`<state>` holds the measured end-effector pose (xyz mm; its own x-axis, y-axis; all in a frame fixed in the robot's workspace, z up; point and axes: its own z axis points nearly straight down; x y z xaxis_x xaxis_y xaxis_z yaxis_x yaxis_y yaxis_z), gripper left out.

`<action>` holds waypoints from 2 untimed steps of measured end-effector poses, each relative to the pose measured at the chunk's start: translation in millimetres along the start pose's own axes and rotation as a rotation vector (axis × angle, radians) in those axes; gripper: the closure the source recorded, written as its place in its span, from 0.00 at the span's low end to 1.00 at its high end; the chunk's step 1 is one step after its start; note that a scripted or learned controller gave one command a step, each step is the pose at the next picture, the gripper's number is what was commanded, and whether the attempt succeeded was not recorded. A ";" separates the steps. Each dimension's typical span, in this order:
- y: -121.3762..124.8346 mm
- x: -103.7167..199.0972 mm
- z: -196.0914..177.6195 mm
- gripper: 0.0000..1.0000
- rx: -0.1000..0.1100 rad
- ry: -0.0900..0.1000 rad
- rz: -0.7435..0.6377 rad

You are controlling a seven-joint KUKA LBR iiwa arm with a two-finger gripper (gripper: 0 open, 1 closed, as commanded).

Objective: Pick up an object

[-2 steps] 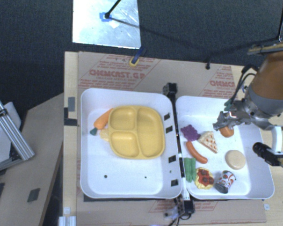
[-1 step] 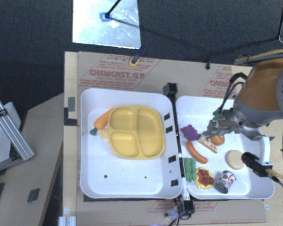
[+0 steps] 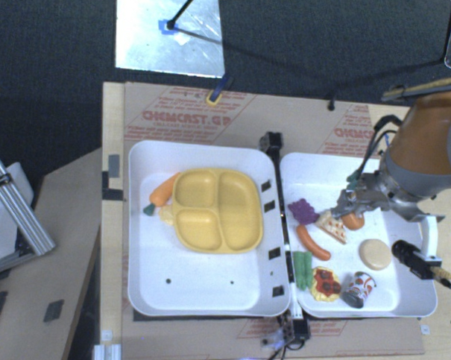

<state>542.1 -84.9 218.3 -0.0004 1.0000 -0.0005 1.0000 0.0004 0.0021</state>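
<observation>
The arm (image 3: 428, 143) reaches in from the right and hangs over the far part of the right bin (image 3: 403, 304). The gripper (image 3: 349, 211) is low over the bin, right above an orange toy (image 3: 354, 220) and the far end of a pizza wedge (image 3: 333, 229). The wrist hides the jaws, so how wide they stand is unclear, and nothing can be seen held between them.

The orange toy lies just right of the wedge, and the two seem to touch. Purple grapes (image 3: 304, 211) lie left of the wedge, near the bin's left wall. A sausage (image 3: 313, 242) lies slantwise just nearer than the grapes and the wedge. A pale bun (image 3: 375, 254) sits right of the sausage, apart from the gripper. Along the near side, from left to right, lie a green pod (image 3: 302, 269), a small round pizza (image 3: 325, 283) and a can (image 3: 357, 289) on its side.

The left bin (image 3: 198, 290) holds a yellow divided plate (image 3: 208, 246) in its middle. A carrot (image 3: 164, 189) lies slantwise against the plate's far left edge.
</observation>
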 end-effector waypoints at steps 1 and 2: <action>7.9 0.3 -8.3 1.00 0.000 0.001 -0.004; 10.5 8.1 -11.3 1.00 0.001 0.001 -0.005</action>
<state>552.6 -76.8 229.6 -0.0055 1.0000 0.0007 1.0000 0.0055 0.0015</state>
